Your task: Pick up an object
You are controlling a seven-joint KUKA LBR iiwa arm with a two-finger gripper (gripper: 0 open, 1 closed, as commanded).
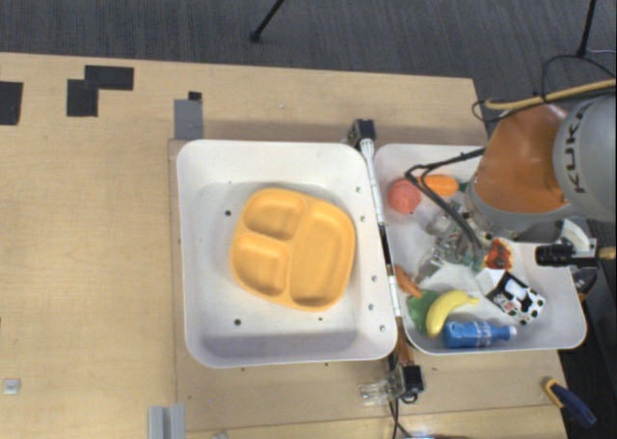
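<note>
Hovering over the right white bin (569, 326), the metal two-finger gripper (445, 252) is standing open, holding nothing; the yellow plastic banana (449, 309), green toy (420, 311) and blue bottle (479, 334) are lying nearer.

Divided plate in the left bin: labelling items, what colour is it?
Yellow-orange, seen in the camera view: divided plate.

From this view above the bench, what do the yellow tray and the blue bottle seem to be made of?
The yellow tray looks like moulded plastic with a matte finish: one even colour, rounded compartments, soft shading. The blue bottle is probably plastic too, a bit glossier, with a pale highlight along its side; it is too small to be certain.
</note>
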